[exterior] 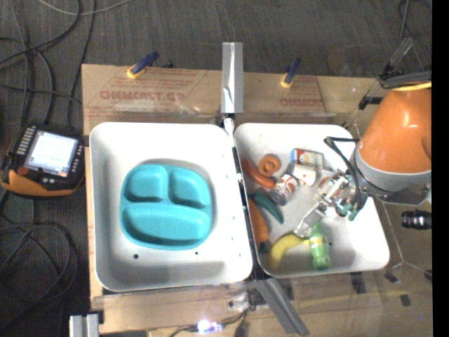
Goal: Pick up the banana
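The yellow banana lies curved near the front edge of the right bin. My gripper reaches down and to the left from the grey and orange arm, and its tip hangs just above and right of the banana's upper end. A green bottle lies right beside the banana, under the gripper tip. Nothing shows as held.
The right bin also holds an orange carrot, a dark green pepper, a small can, an orange ring and a small box. A teal divided plate sits in the left bin.
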{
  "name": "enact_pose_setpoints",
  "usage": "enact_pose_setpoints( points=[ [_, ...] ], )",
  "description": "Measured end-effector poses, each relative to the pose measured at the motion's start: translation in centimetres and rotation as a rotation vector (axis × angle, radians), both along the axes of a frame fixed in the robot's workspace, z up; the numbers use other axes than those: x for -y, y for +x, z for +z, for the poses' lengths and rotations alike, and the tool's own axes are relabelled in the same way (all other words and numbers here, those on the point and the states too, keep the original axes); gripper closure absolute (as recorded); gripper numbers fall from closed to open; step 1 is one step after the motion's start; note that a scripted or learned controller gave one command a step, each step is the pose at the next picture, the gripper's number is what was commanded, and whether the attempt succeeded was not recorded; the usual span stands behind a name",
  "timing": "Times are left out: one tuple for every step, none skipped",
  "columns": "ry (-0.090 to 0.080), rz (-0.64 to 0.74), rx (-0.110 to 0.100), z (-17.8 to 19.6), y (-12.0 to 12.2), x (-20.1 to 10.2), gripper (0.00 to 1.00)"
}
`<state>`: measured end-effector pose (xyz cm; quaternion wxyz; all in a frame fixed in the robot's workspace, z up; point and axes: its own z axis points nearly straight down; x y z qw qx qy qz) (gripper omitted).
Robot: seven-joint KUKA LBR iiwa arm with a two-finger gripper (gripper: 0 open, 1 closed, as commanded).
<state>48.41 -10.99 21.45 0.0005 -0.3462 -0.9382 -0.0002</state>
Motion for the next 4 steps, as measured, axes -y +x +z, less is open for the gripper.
enact_pose_setpoints(
  points=[
    [0.0,0.132,0.001,-3.1,0.0,-5.5,0.0],
    [-0.002,0.474,0.003,3.7,0.1,1.9,0.0],
    [-0.007,0.652,0.01,-12.5,0.3,-0.6,0.0],
    [-0.01,0.65,0.017,-11.4,0.6,-0.7,1.0]
  ],
)
